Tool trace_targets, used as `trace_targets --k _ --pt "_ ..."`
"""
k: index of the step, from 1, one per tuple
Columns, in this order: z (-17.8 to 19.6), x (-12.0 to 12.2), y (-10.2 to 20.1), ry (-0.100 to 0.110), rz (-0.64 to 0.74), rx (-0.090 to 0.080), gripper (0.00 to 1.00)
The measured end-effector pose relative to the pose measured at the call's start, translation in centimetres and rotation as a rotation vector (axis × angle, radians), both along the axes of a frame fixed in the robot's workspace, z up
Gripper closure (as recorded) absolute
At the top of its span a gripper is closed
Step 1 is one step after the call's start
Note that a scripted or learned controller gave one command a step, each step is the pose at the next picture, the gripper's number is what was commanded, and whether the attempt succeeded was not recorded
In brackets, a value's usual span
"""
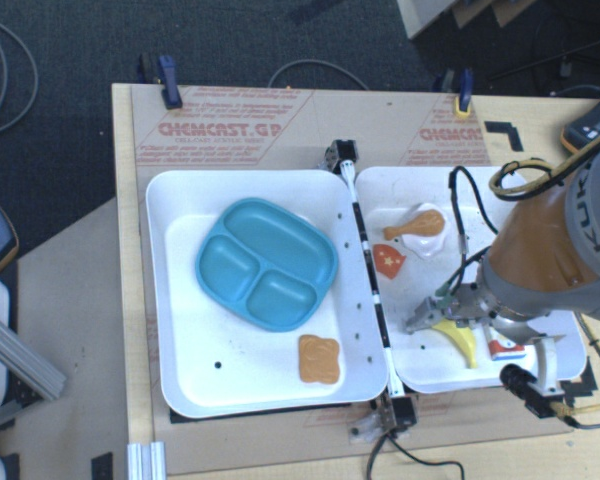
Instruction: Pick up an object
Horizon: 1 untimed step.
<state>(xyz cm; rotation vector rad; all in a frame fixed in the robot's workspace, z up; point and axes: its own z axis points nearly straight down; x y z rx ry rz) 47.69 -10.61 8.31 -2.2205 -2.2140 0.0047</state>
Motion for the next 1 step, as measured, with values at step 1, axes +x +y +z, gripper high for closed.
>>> trace_targets --k 1 --pt "1.15 0.24 0.07 -0.007 0.001 -0.002 1.00"
